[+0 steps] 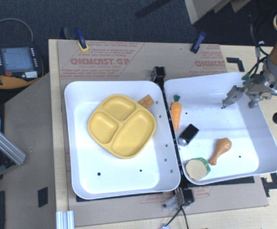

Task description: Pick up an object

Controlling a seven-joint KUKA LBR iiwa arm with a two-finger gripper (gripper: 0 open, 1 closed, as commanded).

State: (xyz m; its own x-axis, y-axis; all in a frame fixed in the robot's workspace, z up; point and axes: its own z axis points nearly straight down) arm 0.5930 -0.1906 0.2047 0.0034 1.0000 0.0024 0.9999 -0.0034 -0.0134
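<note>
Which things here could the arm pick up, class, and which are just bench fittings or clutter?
For the job:
claw
carrot
drumstick
small black block
round slice
yellow divided plate
brown block

Lying about:
right bin
left bin
handheld controller
blue clamps

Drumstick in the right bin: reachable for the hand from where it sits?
Probably yes. The brown toy drumstick lies apart from its neighbours on the right white bin floor, and the hand hangs above that bin with nothing between.
</note>
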